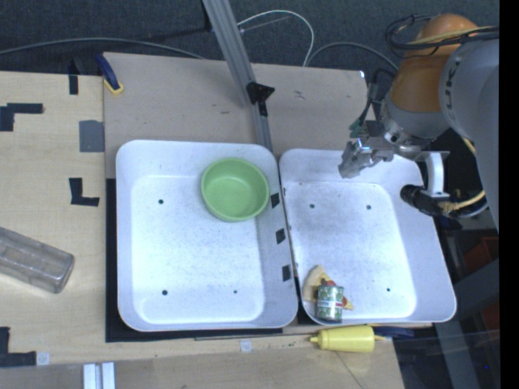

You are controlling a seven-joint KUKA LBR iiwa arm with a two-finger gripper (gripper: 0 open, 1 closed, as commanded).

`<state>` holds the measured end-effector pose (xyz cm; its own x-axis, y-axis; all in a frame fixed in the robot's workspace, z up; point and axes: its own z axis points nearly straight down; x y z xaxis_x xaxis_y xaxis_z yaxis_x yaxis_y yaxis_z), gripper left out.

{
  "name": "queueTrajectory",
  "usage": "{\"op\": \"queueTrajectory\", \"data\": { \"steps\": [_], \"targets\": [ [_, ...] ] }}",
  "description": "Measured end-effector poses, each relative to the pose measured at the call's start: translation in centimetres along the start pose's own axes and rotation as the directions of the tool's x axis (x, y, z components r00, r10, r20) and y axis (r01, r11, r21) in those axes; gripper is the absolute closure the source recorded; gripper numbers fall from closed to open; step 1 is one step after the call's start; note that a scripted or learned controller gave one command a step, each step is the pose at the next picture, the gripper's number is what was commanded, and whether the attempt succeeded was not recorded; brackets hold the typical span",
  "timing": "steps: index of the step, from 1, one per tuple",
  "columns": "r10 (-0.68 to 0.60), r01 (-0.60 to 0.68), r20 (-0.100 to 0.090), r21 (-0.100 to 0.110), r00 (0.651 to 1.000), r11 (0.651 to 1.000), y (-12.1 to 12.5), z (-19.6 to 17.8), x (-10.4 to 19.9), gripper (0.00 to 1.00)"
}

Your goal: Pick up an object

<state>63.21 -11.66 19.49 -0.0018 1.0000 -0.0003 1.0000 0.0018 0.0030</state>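
Yellow bottle point(350, 339) lying on tabletop point(186, 104), just beyond near rim of right bin point(405, 241). Small can point(329, 301) with scrap beside it in right bin's near-left corner. Green bowl point(235, 189) in left bin point(146, 241), far-right part. Clear cylinder point(32, 259) on tabletop, far left. Hand point(354, 163) over right bin's far rim, nothing gripped; open or closed: cannot tell.

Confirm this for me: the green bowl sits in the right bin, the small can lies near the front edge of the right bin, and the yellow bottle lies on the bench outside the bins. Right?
Not quite. The camera view shows the green bowl in the left bin, not the right bin. The rest holds: the small can lies near the right bin's front edge, and the yellow bottle lies on the bench outside the bins.
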Motion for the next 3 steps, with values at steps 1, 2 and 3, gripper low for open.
{"op": "queueTrajectory", "data": {
  "steps": [1, 2, 3],
  "targets": [
    [0.000, 0.000, 0.001, -0.002, 1.000, 1.000, 0.1, -5.3, 0.0, 1.00],
    [-0.004, 0.004, -0.002, 0.005, 1.000, 1.000, -1.7, -5.9, 4.9, 1.00],
    [-0.004, 0.004, -0.001, 0.008, 1.000, 1.000, -3.6, -4.2, 10.5, 1.00]
  ]
}}
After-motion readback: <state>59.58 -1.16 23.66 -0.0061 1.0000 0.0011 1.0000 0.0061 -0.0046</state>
